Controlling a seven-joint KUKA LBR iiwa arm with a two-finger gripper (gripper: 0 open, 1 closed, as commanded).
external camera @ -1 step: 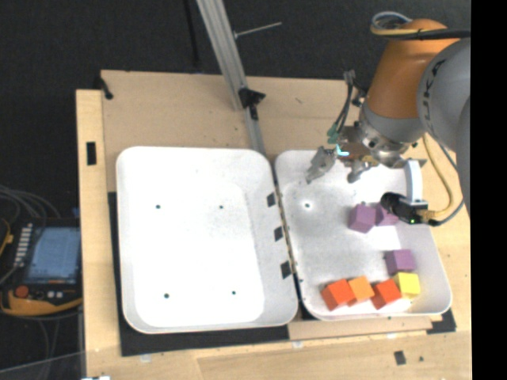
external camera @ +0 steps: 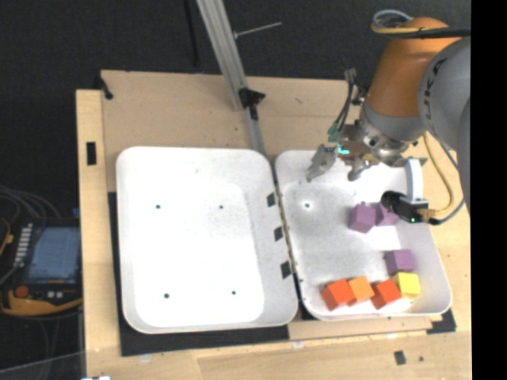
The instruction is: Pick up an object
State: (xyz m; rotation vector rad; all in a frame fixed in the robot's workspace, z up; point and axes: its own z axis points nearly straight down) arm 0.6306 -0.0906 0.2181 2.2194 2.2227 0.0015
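Gripper [external camera: 337,167] open, apart from purple block [external camera: 363,218]

I am looking down on a pale wooden bench [external camera: 178,109] that carries 2 shallow white bins side by side, resting on a dark mat whose edge shows beneath their near sides. The left bin [external camera: 198,236] sits square on the bench, its floor marked by a few small dark dots. The right bin [external camera: 317,236] lies just beside it, their inner rims almost touching, with small black clips along the seam. A slanted metal post [external camera: 230,62] rises from the bench behind the bins. Bare wood shows along the far side and the left edge.
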